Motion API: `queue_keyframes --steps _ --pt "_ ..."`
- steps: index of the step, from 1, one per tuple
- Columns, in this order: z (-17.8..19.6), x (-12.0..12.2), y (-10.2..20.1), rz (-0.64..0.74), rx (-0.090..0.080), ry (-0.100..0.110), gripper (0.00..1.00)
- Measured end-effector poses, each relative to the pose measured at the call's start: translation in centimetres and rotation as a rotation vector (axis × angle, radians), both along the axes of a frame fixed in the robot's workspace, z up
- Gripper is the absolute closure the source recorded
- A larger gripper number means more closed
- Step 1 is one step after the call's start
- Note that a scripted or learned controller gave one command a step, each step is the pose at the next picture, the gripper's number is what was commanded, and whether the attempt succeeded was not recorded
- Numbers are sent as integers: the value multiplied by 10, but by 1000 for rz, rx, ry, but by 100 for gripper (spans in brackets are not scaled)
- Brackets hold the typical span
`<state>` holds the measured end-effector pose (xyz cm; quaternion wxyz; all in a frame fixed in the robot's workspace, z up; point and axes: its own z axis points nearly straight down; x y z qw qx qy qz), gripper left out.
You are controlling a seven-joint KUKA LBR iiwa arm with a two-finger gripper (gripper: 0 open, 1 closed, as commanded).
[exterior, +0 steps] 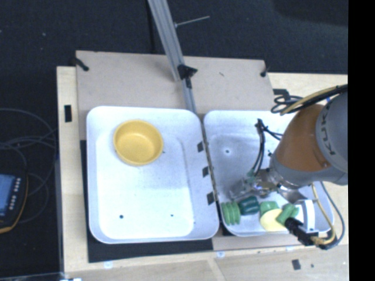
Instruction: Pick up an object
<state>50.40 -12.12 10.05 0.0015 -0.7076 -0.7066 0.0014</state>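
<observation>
Lying at five o'clock in the right bin [234, 134], the green ribbed toy [231, 211] looks light, stiff and a little slick, best pinched across its ridges, beside the gripper [253, 187].

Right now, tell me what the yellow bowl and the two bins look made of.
Yellow bowl: likely plastic, given its uniform saturated colour and soft matte sheen. Left bin: probably plastic or coated tray, smooth white with rounded moulded corners and a few dark specks. Right bin: same look, slightly glossier with greyish reflections. Metal can't be excluded for either bin from this view.
</observation>
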Motion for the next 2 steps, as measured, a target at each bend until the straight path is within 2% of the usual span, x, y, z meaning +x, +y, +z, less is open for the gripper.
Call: queue_keyframes --steps 1,2 --pt "13 2 0 0 0 -6 100" --pt "61 -6 -4 0 -1 -9 100"
